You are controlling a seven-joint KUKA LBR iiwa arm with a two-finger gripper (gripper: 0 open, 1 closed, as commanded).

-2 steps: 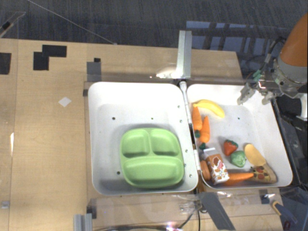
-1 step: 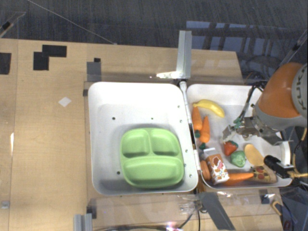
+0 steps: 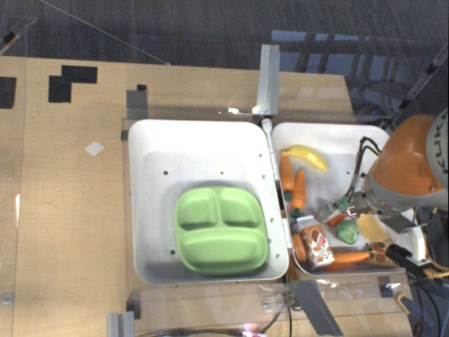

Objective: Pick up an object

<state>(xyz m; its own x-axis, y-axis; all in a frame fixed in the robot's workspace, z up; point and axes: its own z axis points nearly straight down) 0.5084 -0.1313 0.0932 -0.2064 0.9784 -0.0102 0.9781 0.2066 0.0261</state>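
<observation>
White bins: I see two shallow bins side by side on a tan wood worktop (image 3: 63, 209). The left bin (image 3: 151, 153) holds a green tray (image 3: 221, 229). The right bin (image 3: 337, 137) holds the pile I am picking from.

Arm: my grey arm (image 3: 410, 161), with its orange band, reaches in from the right and bends down over the right bin's lower right part.

Jaws: the gripper (image 3: 345, 209) sits low among the items, wrist tilted down and to the left. I cannot tell from this view whether the jaws are open or closed, and I see nothing clearly held between them.

Nearest target: a green item (image 3: 347, 233) lies just below the gripper, nearly touching it, with a small red piece (image 3: 335, 220) beside it. I judge this the likeliest pick.

Other items: a banana (image 3: 306, 156) lies well up and left of the gripper, long axis slanting down to the right. Two carrots (image 3: 293, 184) lie to the left, long axes running up and down along the bin's left wall. A carton (image 3: 317, 244) sits below left, and another carrot (image 3: 347, 260) lies along the bottom wall, long axis left to right.

Next move, my judgement: a short drop straight down onto the green item; the crowding neighbours could spoil the grip.
</observation>
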